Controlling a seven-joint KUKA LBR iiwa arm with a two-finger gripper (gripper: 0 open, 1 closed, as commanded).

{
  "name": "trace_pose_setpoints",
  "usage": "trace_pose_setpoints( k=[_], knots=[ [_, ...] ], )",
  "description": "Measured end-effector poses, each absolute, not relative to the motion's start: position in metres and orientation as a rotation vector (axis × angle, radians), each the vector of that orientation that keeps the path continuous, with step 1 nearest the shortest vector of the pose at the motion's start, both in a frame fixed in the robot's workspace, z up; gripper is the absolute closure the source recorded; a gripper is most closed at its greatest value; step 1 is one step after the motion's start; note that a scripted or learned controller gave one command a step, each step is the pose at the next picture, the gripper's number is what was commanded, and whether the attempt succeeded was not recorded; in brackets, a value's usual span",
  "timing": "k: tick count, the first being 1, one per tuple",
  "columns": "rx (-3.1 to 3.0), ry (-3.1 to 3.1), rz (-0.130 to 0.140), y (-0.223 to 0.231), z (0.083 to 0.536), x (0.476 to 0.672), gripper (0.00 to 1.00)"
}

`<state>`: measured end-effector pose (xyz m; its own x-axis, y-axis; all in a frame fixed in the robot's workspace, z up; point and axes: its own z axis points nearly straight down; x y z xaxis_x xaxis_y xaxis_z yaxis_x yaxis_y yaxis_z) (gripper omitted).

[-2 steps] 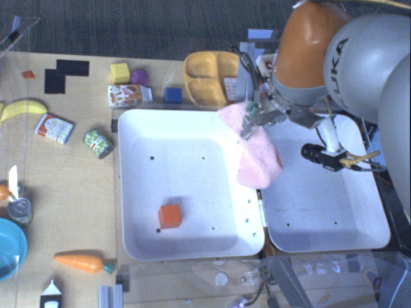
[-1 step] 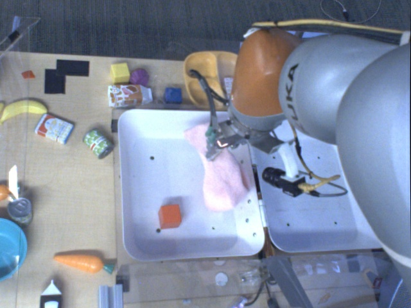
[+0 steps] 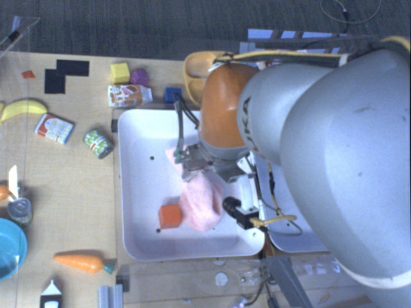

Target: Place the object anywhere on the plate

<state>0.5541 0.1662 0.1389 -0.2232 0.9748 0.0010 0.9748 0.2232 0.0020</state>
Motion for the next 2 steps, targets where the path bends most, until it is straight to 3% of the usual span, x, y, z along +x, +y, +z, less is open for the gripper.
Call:
trace_pose_setpoints(
  k=[1,2],
  knots=[
    [2.014,2.408,0.007,0.197,0.178,0.528,1.0],
    [1.99,2.426,0.007,0.129,0.188,0.566,1.0]
  ],
)
